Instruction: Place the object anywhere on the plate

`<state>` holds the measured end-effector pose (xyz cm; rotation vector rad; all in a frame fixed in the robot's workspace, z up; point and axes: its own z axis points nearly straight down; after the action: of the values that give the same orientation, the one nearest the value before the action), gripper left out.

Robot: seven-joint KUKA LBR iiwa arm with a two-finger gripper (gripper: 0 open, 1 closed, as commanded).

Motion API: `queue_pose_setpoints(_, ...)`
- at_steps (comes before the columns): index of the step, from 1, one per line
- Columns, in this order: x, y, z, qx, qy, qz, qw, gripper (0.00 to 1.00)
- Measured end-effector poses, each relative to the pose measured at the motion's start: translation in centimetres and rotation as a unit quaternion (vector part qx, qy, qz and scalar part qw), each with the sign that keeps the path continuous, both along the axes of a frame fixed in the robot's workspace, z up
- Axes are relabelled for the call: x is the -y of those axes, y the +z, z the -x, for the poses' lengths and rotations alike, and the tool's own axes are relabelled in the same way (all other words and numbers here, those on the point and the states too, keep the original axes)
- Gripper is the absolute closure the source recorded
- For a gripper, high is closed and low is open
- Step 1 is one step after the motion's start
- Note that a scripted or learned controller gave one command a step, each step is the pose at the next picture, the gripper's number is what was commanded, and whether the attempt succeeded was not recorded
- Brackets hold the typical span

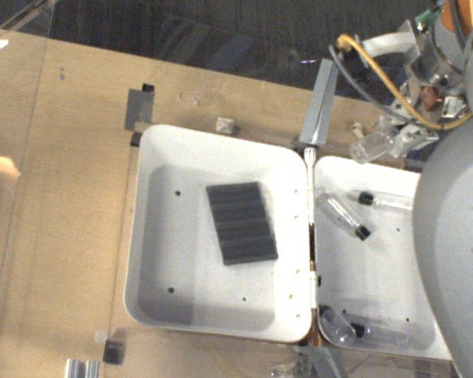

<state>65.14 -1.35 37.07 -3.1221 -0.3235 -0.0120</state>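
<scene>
A dark grey ribbed plate lies tilted in the left white bin. In the right white bin lie clear tubes with black caps: one near the dividing wall, one at the back, and one at the front. My gripper hangs over the back rim of the right bin, under the cabled wrist. A clear tube-like piece shows at its tip; I cannot tell whether it is held or part of the gripper.
The big grey arm body covers the right side of the right bin. A grey metal post stands behind the gap between the bins. Small black clamps sit at the left bin's corners.
</scene>
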Motion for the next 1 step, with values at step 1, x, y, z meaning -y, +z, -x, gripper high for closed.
queue_pose_setpoints(1, 1.47, -3.64, -0.57, -0.004, -0.002, 0.0021, 1.0000, 1.00)
